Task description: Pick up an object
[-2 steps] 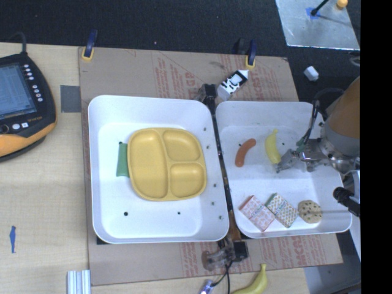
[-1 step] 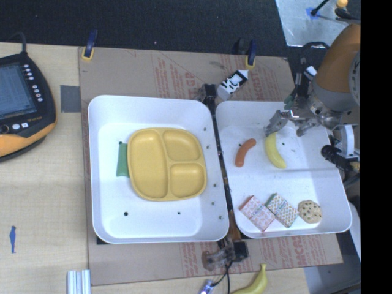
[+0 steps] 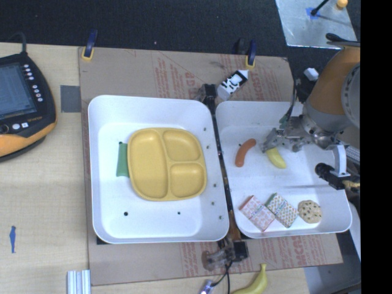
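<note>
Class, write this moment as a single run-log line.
claw: low in right bin | nearest: yellow banana piece | sausage: lying apart | hold: none visible

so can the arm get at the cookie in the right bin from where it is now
Probably yes. The cookie lies flat and uncovered near the right bin's front edge, apart from the packet beside it, and the end effector sits over the same bin near the small banana.

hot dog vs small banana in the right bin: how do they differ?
Colour: the hot dog is orange-red, the small banana is yellow. Size: the hot dog looks longer than the banana. Pose: the hot dog lies near the bin's left wall, well apart from the gripper, while the banana lies right beside it. Both are small curved toy foods lying flat in the right bin.
</note>
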`<control>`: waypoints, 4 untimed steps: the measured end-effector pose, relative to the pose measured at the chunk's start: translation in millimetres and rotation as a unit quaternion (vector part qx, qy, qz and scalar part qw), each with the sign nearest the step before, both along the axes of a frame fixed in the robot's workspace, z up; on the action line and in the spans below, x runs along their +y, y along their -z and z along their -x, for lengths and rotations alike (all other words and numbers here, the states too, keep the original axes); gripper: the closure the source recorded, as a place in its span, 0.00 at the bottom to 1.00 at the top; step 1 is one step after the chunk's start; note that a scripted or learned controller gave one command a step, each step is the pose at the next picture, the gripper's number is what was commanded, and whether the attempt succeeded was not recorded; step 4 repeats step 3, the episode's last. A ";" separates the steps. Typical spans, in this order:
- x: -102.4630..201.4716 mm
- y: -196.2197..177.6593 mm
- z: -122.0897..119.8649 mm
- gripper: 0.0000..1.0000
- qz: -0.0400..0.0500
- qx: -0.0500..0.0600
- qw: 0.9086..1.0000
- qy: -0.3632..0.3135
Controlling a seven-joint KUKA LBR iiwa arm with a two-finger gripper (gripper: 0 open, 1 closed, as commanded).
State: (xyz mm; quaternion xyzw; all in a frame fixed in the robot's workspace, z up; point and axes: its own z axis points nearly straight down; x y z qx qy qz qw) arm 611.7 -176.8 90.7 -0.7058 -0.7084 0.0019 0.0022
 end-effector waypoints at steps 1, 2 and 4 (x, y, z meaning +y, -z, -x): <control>-0.1 -11.4 -0.9 1.00 0.000 0.000 1.000 -0.002; 74.4 -68.2 -14.5 1.00 -0.001 -0.002 1.000 0.000; 130.1 -101.2 34.7 1.00 0.000 -0.001 1.000 -0.001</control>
